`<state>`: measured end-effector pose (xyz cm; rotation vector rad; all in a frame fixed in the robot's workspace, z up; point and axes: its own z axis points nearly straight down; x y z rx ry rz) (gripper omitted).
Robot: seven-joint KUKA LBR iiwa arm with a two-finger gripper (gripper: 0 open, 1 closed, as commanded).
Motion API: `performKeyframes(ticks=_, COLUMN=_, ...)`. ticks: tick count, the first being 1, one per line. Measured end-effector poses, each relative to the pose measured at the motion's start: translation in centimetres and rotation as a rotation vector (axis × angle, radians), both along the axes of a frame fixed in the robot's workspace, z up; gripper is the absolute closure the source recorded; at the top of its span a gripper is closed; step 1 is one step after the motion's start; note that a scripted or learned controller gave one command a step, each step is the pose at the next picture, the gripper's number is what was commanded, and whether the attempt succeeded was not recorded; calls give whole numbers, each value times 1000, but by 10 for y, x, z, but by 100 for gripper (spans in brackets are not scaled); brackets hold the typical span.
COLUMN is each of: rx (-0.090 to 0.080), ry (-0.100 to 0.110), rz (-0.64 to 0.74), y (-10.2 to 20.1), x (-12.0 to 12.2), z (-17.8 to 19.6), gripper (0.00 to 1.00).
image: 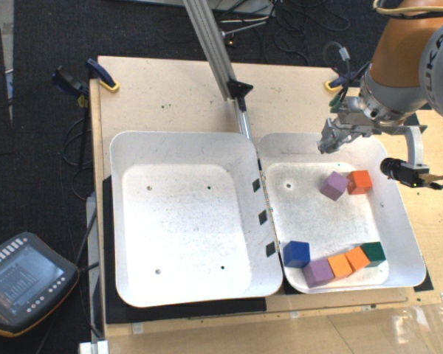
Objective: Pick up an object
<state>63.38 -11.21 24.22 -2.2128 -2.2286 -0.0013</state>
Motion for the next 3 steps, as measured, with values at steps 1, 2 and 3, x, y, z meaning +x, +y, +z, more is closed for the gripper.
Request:
performKeyframes(ticks=1, rx=0, ry=0, rz=1, y=49, x=-3, z=5, gripper=100)
performKeyframes(ticks=2, rx=0, ry=-3, rz=1, y=95, x=6, z=5, gripper=100)
performKeyframes(ticks=3, rx=0, ry=-3, rz=1, y=146, x=18, z=3, gripper=100)
